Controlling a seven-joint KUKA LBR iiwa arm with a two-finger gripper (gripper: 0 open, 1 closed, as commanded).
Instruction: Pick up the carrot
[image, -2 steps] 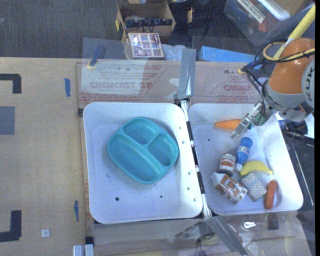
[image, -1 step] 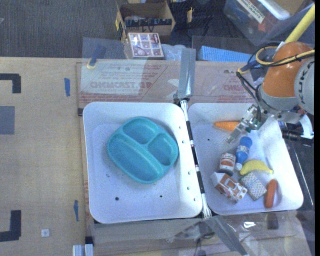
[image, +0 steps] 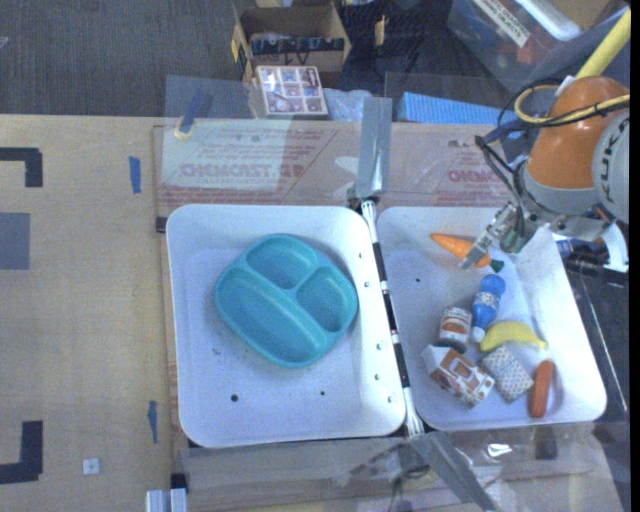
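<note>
The orange carrot (image: 452, 244) lies near the back of the right bin (image: 585, 330), pointing left. My gripper (image: 482, 252) hangs low over the carrot's right end, reaching in from the upper right and covering that end. The carrot still rests on the bin floor.
A blue bottle (image: 488, 301), a small can (image: 455, 326), a banana (image: 513, 335), a sausage (image: 541, 387), a carton (image: 462, 375) and a patterned pouch (image: 511, 374) crowd the right bin's front half. A teal divided plate (image: 287, 298) sits in the left bin (image: 200, 400).
</note>
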